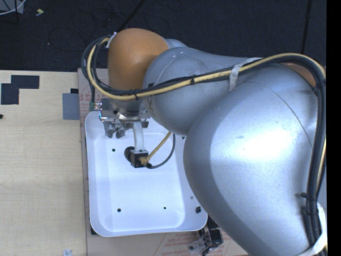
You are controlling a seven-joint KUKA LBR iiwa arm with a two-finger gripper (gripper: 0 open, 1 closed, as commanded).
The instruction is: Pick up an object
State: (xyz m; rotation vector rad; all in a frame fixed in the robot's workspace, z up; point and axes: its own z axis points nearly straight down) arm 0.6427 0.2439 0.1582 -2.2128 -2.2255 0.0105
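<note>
My gripper [114, 130] hangs low over the far left corner of a white bin [138, 196], close to its back wall. Its tip is small and partly shaded, so its state is unclear. Nothing shows held beneath it. The visible bin floor is white, with a few tiny dark dots [119, 210] on it. The big grey arm [240, 143], with its orange band [133, 52], hides the bin's right side and everything beyond it.
A pale wooden surface [37, 159] lies left of the bin, with flat black and grey patches [69, 105] near its far edge. A small dark bit [198, 210] sits at the bin's right rim by the arm. The background at the top is dark.
</note>
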